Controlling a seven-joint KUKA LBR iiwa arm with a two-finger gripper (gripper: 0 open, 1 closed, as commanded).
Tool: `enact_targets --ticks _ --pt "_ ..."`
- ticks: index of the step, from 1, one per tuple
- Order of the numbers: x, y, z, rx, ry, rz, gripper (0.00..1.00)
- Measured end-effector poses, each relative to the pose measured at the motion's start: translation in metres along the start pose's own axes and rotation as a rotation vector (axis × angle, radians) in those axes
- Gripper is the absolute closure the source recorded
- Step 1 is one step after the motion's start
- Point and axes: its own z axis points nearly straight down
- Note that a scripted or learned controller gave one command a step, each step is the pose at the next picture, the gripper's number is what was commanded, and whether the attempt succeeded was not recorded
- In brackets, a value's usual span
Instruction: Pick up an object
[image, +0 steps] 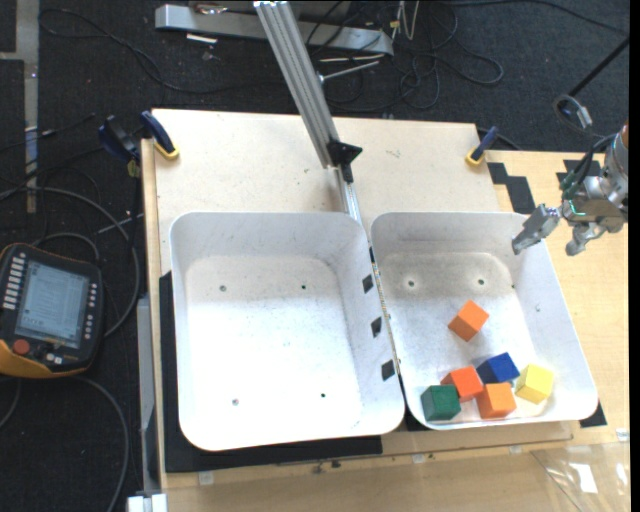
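Bright, even light; soft shadows

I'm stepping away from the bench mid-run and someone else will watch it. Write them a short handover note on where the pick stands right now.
Gripper: the two-finger gripper hangs open over the far right rim of the right white bin, with nothing between its fingers.

Objects: six small blocks lie in the right bin. A lone orange cube sits near the middle. At the near edge is a cluster: green cube, orange cube, blue cube, another orange cube and yellow cube.

Done: nothing picked yet.

Left: descend on a block, close, lift. The lone orange cube looks easiest, since it stands apart.
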Motion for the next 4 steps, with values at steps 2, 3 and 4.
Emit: enact_targets --ticks 2,3,4 --pt "0.057 -0.015 0.197 -0.001 -0.002 0.002 0.00" --pt "0.057 -0.014 0.185 -0.003 -0.001 0.004 1.00" --pt "0.145 -0.003 0.091 -0.009 0.002 -0.008 1.00"
